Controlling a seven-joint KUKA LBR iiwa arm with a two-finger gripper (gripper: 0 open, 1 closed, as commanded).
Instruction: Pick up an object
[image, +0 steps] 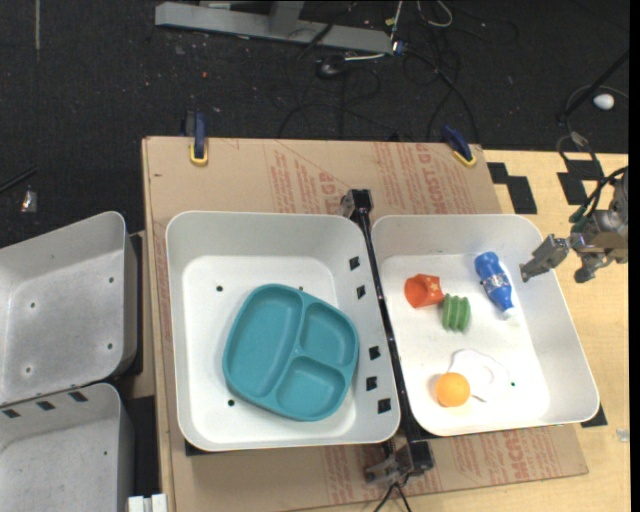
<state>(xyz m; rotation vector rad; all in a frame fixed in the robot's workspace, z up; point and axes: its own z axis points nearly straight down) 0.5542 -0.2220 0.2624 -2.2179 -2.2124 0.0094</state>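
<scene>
The right bin holds several small objects. A blue bottle-shaped object lies near its far right side. Left of it sit a red object and a green ribbed object. An orange ball rests near the front, touching a flat white piece. My gripper hovers over the right bin's right rim, just right of the blue object. It is open, with nothing between its fingers.
The left bin holds a teal divided plate. A black divider with clips runs between the bins. Both bins rest on a cardboard sheet. Spare white bin lids lie at the far left.
</scene>
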